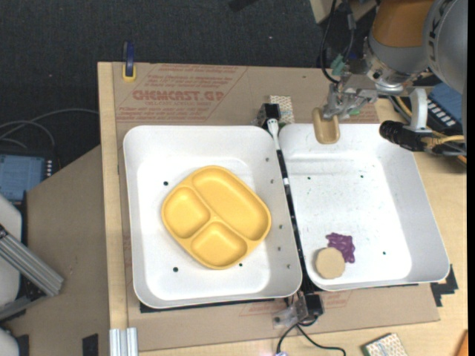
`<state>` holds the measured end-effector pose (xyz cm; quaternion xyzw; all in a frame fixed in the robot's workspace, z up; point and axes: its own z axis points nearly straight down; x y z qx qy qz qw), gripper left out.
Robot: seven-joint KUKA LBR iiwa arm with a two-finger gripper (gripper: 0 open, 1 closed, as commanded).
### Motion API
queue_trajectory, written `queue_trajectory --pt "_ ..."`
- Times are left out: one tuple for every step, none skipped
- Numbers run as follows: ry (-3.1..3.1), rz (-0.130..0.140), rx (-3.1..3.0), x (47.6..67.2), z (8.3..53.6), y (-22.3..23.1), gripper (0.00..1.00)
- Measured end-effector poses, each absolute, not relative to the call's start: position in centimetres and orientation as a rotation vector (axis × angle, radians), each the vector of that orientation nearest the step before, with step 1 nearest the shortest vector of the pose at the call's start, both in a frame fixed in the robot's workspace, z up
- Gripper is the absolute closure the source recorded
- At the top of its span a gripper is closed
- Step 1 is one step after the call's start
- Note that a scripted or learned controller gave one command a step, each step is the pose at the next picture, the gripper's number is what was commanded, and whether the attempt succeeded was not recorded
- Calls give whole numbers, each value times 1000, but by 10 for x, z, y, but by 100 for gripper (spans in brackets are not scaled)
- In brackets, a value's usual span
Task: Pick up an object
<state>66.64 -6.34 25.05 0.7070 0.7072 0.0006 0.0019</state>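
Arm: the grey arm with its orange band enters from the upper right; its gripper [327, 127] hangs over the far edge of the right bin [401, 199], near that bin's back left corner
Gripper state: a small tan block [326, 128] sits at the fingertips, seemingly pinched between them and raised over the rim; I judge the gripper clenched on it, though the slanted view leaves the contact itself hard to confirm
Task's thing: the tan block, up at the gripper over the back rim of the right bin; whether it is clear of the rim or resting on it I cannot tell
Progress: the grasp looks made and the lift looks begun or finished; what is left, as I judge it, is only to show the hold is firm and the block carried clear
Right bin: a round tan disc [330, 263] lies near the front left corner; a purple clump [342, 245] touches it on the far side; both are well apart from the gripper
Left bin: the left bin [148, 162] holds a yellow divided tray [215, 216] with three compartments, lying flat near its middle
Hard to make out: the fingers blur into cables and metal parts above the block; the block's true shape is unclear; the arm's upper part is cut off by the frame's top right
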Motion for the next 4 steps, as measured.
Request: queue_trajectory --pt "2218 -3 2225 657 248 -95 100" --pt "2224 0 2221 648 261 -76 100" --pt "2221 -3 2223 643 261 -77 100" --pt "2217 3 2219 644 278 -87 100"
